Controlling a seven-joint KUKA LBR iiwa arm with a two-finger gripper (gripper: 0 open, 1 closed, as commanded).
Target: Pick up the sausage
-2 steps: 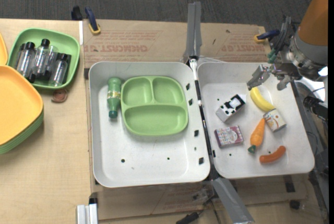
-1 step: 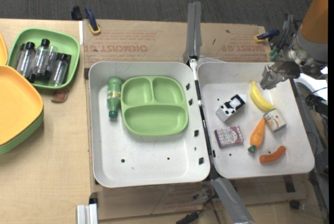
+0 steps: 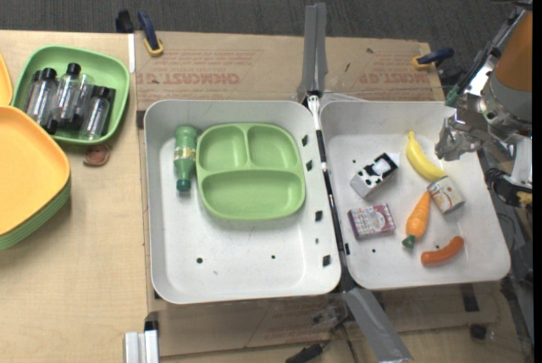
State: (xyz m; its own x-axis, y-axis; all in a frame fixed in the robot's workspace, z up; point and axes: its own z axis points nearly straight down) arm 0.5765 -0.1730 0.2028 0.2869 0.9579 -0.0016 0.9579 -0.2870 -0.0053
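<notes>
Two shallow white bins are sitting side by side on the table (image 3: 76, 294). The left bin (image 3: 169, 268) is holding a green divided plate (image 3: 251, 171) with a green bottle (image 3: 185, 156) lying just beside the plate's left edge. The right bin (image 3: 373, 264) is carrying several small things: a yellow banana (image 3: 421, 156) near its upper right, a black-and-white carton (image 3: 374, 174) near the middle, a pink packet (image 3: 372, 221) below that, an orange carrot (image 3: 417, 217) lying tilted, and a small can (image 3: 445, 195) just right of the carrot. The sausage (image 3: 442, 251), orange-red, is lying near the lower right corner of the right bin, below the carrot and can and touching neither.

The gripper (image 3: 453, 141) is hanging over the upper right part of that bin, just right of the banana, well apart from the sausage and above it in the view. Nothing is showing between its tips, and I cannot tell whether they are spread or pressed together.
</notes>
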